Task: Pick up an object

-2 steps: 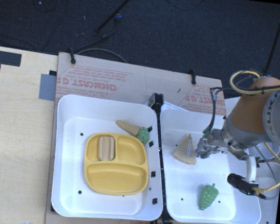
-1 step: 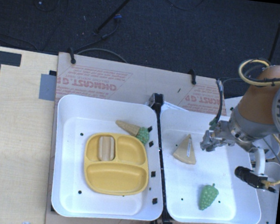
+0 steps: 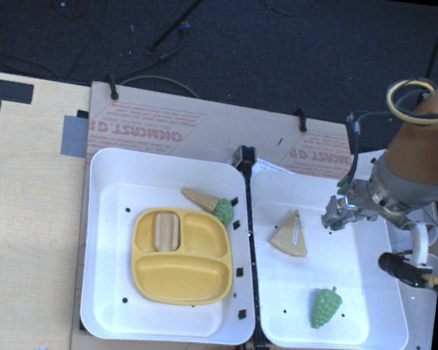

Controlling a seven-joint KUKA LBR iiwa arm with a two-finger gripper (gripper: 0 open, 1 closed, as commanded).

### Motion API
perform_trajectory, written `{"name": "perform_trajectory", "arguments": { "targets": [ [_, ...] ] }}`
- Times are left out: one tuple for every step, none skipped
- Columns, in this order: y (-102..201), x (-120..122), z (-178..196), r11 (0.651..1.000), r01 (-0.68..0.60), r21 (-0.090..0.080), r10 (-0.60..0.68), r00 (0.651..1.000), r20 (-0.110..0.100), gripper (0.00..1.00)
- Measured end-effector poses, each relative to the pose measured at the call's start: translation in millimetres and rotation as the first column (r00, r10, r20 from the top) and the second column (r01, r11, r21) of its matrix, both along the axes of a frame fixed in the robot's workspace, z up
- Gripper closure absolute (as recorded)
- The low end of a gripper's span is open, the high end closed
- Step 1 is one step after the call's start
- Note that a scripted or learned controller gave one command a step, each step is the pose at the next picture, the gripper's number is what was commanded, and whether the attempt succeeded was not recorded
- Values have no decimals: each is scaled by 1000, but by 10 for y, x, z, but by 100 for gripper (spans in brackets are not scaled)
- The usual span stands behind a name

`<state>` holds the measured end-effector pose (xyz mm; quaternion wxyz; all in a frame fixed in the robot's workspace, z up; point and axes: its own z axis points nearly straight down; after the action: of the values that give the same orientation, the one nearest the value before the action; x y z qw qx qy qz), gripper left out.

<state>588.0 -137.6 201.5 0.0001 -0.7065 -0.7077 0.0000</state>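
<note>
Green grapes lie nearest the camera, low in the right bin, well apart from the claw, which hovers over that bin's upper part; whether it is released or clenched I cannot tell. Just left of the claw, and apart from it, rests a tan wedge, likely the nearest pick. To grasp it well, I judge the claw should centre over the wedge and straddle its narrow width before descending. Open floor surrounds the wedge, though the bin's dividing wall stands near beyond it. Further left, the other bin holds a yellow tray and a cone-shaped toy.
</note>
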Motion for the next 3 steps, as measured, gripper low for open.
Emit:
{"name": "perform_trajectory", "arguments": {
  "targets": [
    [515,115,-45,1000,-3,2,3,1000,-2,100],
    [1073,188,94,1000,-4,2,4,1000,-1,100],
    [1631,188,24,1000,-4,2,4,1000,-5,100]
  ]
}}
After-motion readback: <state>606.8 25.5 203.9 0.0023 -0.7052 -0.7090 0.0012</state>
